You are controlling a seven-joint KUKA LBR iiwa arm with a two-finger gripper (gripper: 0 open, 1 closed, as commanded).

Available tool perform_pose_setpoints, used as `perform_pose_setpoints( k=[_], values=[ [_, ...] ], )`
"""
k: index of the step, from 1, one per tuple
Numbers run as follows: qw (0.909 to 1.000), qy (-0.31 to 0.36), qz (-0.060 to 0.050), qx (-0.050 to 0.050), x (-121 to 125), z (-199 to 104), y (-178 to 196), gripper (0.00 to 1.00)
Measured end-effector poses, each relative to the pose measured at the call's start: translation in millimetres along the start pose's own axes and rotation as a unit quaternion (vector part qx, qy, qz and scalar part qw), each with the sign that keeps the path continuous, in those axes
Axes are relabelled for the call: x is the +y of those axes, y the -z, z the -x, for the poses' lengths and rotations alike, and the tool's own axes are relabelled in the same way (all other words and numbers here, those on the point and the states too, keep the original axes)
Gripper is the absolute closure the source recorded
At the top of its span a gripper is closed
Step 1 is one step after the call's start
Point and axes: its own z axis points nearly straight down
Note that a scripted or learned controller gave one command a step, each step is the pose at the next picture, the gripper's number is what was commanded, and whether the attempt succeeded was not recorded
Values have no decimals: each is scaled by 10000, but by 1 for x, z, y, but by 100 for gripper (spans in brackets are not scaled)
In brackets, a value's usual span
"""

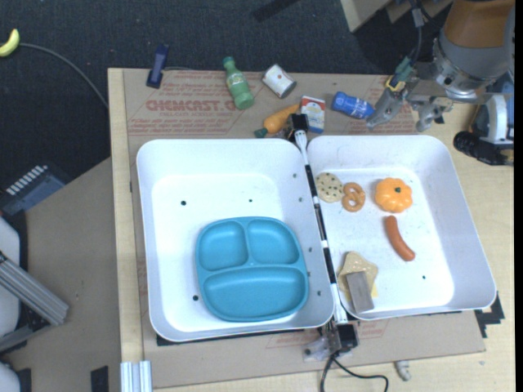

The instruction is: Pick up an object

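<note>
Two bins: left bin (163, 219) white, right bin (458, 211) white. Divided tray (250, 268) plain light blue. Cookie (329, 187) tan, dark-speckled. Pretzel (353, 196) golden brown. Pumpkin (393, 193) orange, dark stem. Sausage (400, 238) reddish orange. Sandwich (357, 279) tan and grey. Bottle (239, 83) green. Can (352, 105) blue. Arm (482, 23) grey, orange band. Bench board (196, 104) tan, red lettering.

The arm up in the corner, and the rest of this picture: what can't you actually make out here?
- Arm: cut off by the top edge of the camera view.
- Gripper: too small and blurred to tell open from shut.
- Carton and can behind the right bin: labels too small to read.
- Sandwich: filling too small to identify.
</note>
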Motion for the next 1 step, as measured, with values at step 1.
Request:
perform_pose_setpoints(
  k=[1],
  values=[
    [10000,-8,-3,-4,-77,29,-91,0]
  ],
)
